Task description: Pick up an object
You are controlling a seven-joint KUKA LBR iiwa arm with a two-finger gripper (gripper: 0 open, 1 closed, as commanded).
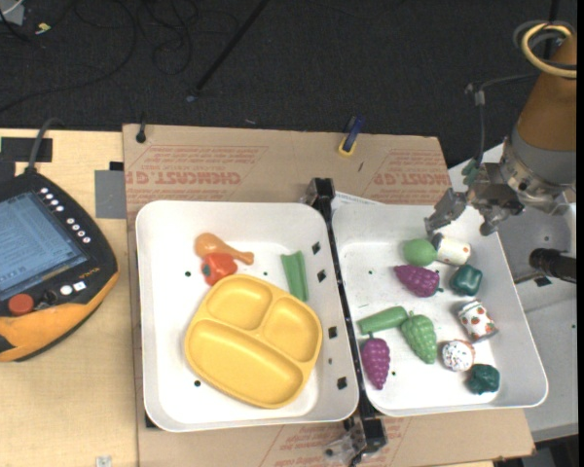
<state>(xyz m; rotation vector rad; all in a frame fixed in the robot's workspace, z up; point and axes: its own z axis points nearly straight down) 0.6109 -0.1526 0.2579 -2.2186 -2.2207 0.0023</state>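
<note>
- The pincer [464, 213] is seen above the right bin's [526, 382] far edge, fingers spread apart, nothing held between them
- No object is lifted yet; the nearest, a white cylinder [454, 251] and green lime [419, 252], lie just below

Both bins, the left bin [165, 261] and the right bin [526, 358], are white. In the left one lies a yellow divided plate [253, 343], an orange drumstick [222, 249], a red piece [215, 269] and a green stick [295, 275]. In the right one lie two purple grape bunches [419, 279] [375, 360], a green lime [419, 252], a white cylinder [454, 251], dark teal pieces [466, 280] [483, 379] and a white cup with red spots [475, 319].
</note>
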